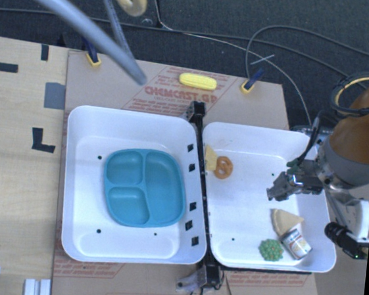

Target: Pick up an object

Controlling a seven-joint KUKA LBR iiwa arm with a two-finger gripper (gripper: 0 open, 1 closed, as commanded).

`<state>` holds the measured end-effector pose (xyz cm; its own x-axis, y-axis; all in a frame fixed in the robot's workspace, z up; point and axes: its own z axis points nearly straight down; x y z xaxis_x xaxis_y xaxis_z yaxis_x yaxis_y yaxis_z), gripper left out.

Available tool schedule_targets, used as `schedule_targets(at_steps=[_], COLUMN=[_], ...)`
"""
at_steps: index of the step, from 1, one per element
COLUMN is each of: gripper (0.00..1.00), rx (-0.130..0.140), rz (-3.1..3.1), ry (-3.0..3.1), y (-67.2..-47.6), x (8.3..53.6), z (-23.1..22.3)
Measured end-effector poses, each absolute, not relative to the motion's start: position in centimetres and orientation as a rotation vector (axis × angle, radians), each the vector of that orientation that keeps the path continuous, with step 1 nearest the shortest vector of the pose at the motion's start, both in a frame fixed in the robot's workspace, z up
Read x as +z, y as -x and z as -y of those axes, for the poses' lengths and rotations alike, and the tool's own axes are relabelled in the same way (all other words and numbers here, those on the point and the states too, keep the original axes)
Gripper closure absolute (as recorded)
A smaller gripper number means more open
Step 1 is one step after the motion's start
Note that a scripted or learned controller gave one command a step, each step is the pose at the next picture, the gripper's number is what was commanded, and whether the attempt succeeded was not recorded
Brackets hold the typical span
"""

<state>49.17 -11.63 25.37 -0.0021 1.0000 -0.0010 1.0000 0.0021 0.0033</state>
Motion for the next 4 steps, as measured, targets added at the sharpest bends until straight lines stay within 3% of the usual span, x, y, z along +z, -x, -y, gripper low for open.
schedule_targets(at_steps=[2,4], gripper=[1.00,1.00], rx=[-0.003,-0.003], rz=[-2.229,-2.230], ry=[-2.218,-2.215], y=[-50.8,-52.2], x=[22.9,21.6], z=[2.5,-9.5])
